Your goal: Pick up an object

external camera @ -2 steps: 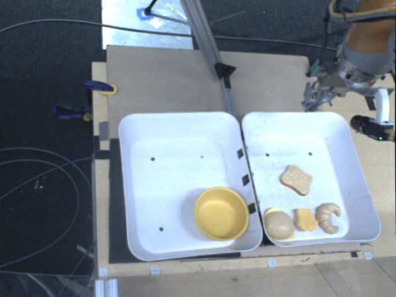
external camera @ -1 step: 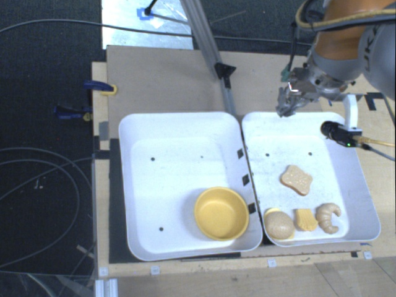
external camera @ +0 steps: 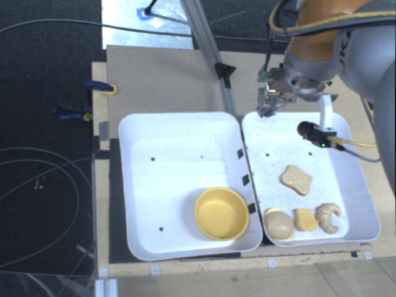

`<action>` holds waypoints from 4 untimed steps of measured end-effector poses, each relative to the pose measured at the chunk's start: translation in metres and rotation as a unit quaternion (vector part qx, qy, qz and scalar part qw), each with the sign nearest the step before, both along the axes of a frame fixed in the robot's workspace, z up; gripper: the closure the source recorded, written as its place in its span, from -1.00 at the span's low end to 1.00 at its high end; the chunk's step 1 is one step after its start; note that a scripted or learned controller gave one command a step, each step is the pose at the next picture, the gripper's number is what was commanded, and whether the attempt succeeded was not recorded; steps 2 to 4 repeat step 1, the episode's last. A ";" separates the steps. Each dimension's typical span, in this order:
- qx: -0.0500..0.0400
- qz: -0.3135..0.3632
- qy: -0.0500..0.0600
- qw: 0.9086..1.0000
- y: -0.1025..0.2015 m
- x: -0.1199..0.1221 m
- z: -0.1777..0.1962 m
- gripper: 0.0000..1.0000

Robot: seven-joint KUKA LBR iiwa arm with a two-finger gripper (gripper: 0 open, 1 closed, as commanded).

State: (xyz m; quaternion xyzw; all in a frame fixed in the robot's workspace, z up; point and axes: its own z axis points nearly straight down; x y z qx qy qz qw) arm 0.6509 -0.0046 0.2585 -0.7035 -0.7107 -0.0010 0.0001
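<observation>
Camera view, from above at a slant: two shallow white bins sit side by side on a brown bench. The left bin [external camera: 154, 166] has a yellow bowl [external camera: 221, 213] near its front right corner, standing upright with its opening up. The right bin [external camera: 272, 147] holds four food-shaped items toward its front: a slice of toast [external camera: 296, 179] near the middle, and along the front wall a round bread roll [external camera: 279, 224], a small yellow cracker-like square [external camera: 304, 219] and a croissant [external camera: 328, 218], lying just beside one another in a row.

The grey arm with its orange band comes in from the upper right, its upper part cut off by the frame edge. The gripper [external camera: 268, 108] hangs over the back left corner of the right bin, well apart from the food items. Its tip is small and dark against the bench, and whether it is spread or pressed together cannot be told. Nothing is visible between its tips. A black cylindrical part [external camera: 309, 131] with a yellow cable juts from the wrist over the bin.
</observation>
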 end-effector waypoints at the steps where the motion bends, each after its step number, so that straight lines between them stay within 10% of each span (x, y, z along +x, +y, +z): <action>1: 0.000 0.000 0.000 1.000 0.061 -0.007 0.000 1.00; 4: 0.000 0.000 0.000 1.000 0.061 -0.007 0.000 1.00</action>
